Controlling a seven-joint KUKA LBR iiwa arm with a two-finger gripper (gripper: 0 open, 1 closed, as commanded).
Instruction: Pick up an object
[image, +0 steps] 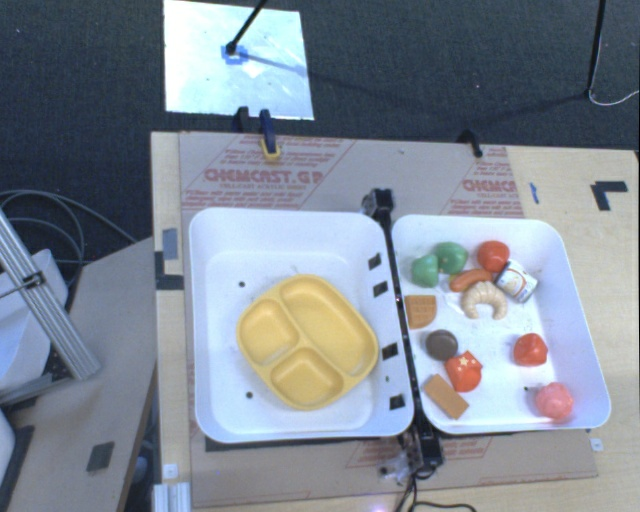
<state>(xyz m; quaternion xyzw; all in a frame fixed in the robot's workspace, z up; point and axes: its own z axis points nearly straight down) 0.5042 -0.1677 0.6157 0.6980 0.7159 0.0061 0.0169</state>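
Observation:
The right bin (575, 290) holds several toy foods. Two green pieces (440, 263) lie at its back left, beside a red tomato (492, 254) and an orange sausage (470, 279). A small labelled can (516, 282) lies next to a tan croissant (484, 298). Nearer the front are a brown cracker (421, 311), a dark round piece (442, 344), a red piece with a yellow mark (464, 372), a tan block (445, 396), a red strawberry (530, 349) and a pink piece (553, 401).
The left bin (215, 300) holds a yellow divided plate (306, 341) with three compartments. Black clips run along the wall shared by the bins (392, 310). A metal frame (45, 305) and cables stand at the far left, off the bench.

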